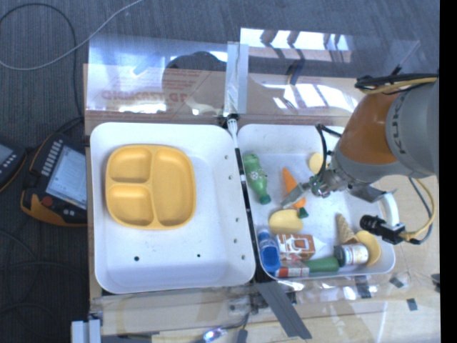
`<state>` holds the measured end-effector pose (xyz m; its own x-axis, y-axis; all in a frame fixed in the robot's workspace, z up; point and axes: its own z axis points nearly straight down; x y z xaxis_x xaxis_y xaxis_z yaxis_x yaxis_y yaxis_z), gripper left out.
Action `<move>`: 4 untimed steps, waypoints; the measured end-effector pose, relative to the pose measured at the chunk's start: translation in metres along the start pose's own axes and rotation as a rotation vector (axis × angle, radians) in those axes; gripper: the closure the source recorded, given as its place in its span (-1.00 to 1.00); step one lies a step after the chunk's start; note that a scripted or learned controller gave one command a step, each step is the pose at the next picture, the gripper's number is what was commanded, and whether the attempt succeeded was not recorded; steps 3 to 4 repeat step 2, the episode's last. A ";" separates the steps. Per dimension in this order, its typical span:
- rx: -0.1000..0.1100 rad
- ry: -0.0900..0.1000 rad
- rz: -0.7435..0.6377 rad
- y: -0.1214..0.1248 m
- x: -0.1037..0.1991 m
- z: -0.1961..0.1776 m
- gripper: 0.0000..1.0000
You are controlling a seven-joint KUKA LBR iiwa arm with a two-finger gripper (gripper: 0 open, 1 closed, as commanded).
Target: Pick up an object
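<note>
The right bin (371, 148) holds several small items: a green bottle (255, 177), an orange carrot (288, 179), a pale yellow piece (315, 162), a yellow lemon-like fruit (285, 220), a blue bottle (265, 251), a small carton (296, 245), an ice cream cone (344, 226) and a can (353, 254). My gripper (316, 186) hangs low over the middle of this bin, just right of the carrot and below the pale yellow piece. I see nothing held in it. The orange-banded wrist (371, 134) hides part of the bin's right side.
A yellow divided plate (151, 186) lies in the left bin (171, 263). A raised divider (241, 191) separates the two bins. A teach pendant (61, 181) sits on the floor at the left. Clear panels stand behind the bins.
</note>
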<state>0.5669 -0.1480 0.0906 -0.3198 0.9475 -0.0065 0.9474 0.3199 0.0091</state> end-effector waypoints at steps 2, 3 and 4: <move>0.011 0.005 0.115 0.050 0.093 -0.101 1.00; 0.011 0.005 0.115 0.050 0.093 -0.101 1.00; 0.011 0.005 0.115 0.050 0.093 -0.101 1.00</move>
